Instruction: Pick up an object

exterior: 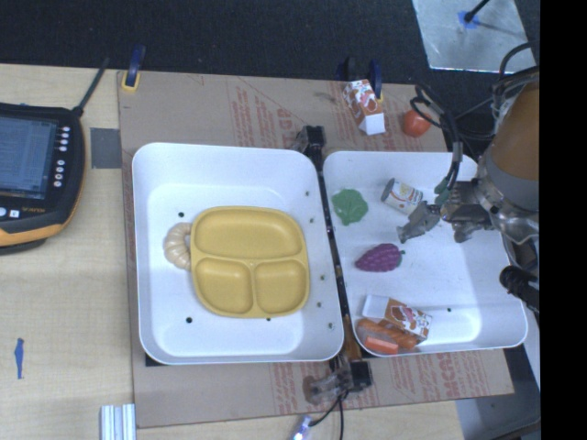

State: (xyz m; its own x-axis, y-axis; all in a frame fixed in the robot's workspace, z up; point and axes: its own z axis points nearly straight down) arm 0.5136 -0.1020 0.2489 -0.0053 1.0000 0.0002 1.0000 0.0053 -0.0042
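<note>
My gripper (440, 228) hovers over the middle of the right bin (491, 333), its two dark fingers spread open with only white bin floor between them. A small white can (401, 195) lies just up and left of the left finger. A purple grape bunch (379, 258) sits below and left of the gripper. Near the bin's left wall is a green leafy piece (348, 205). At the front edge of the bin lies an orange and white packet (394, 324).
The left bin (156, 328) holds a yellow divided plate (249, 259), with a beige pastry (176, 244) at its left side. Behind the right bin stand a small carton (365, 105) and a red ball (415, 123). A tablet (32, 172) lies at far left.
</note>
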